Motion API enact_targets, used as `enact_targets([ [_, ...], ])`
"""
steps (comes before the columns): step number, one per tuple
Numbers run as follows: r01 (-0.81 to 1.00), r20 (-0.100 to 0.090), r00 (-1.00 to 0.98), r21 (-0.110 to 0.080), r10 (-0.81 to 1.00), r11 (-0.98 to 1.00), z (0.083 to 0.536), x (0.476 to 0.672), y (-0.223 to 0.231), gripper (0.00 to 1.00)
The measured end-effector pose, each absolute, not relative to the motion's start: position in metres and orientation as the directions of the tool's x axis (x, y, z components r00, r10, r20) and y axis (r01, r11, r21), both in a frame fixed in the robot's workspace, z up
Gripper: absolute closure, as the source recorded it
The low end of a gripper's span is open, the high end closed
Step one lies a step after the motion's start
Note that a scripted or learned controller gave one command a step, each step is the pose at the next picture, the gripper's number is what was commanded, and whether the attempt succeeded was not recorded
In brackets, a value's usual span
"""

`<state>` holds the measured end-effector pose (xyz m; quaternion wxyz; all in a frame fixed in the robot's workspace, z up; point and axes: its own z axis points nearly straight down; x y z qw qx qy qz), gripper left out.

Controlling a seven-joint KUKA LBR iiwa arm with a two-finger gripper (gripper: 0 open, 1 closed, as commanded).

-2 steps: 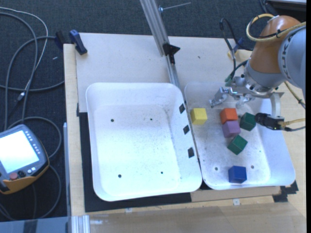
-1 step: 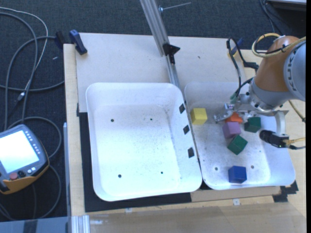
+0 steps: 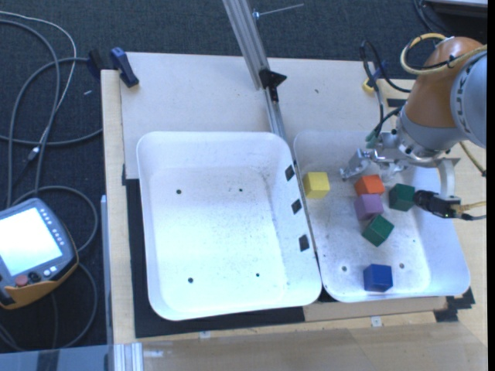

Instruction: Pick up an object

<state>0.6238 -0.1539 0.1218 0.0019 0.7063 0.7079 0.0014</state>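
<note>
Several small cubes lie in the right bin (image 3: 433, 273). A yellow cube (image 3: 315, 184) sits near the bin's left wall. An orange cube (image 3: 370, 184) touches a purple cube (image 3: 369, 205) just in front of it. One dark green cube (image 3: 401, 197) lies to their right, another green cube (image 3: 377, 229) below them, and a blue cube (image 3: 377, 277) near the front rim. My gripper (image 3: 362, 163) hangs low over the bin's far part, just behind the orange cube and right of the yellow one. Nothing shows in its grasp.
The left bin (image 3: 155, 149) stands beside the right one, with small black clips on the shared wall. A slanted metal bar (image 3: 247, 37) crosses the bench behind the bins. Cables trail from the wrist at the right. A teach pendant (image 3: 31, 246) lies off the bench at the left.
</note>
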Motion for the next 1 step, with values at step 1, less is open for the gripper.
enact_targets([
  [1, 1.0, 0.001, 0.0, -0.005, 1.0, 0.0, 0.0986, 0.6012, -0.1504, 0.0],
])
